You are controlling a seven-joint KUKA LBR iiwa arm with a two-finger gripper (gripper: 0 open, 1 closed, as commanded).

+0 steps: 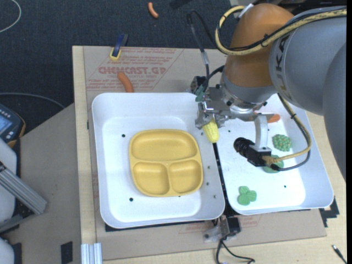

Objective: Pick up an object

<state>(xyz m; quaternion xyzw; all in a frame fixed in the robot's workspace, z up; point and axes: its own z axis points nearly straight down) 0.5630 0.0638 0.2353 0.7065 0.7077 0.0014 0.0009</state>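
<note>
My gripper (209, 122) hangs over the seam between the two white bins, shut on a small yellow corn cob (211, 131) that sticks out below its fingers. The cob is lifted above the right bin's (308, 194) left rim. In the right bin lie a bunch of green grapes (281, 142), a green leafy piece (247, 195), another green piece (273, 164) partly hidden by the cable, and an orange piece (273, 117) half hidden under the wrist.
A yellow three-compartment plate (165, 161) fills the middle of the left bin (110, 120). On the cardboard behind the bins lie an orange sausage shape (126, 82) and a blue-yellow tool (117, 47). The grey arm covers the right bin's far side.
</note>
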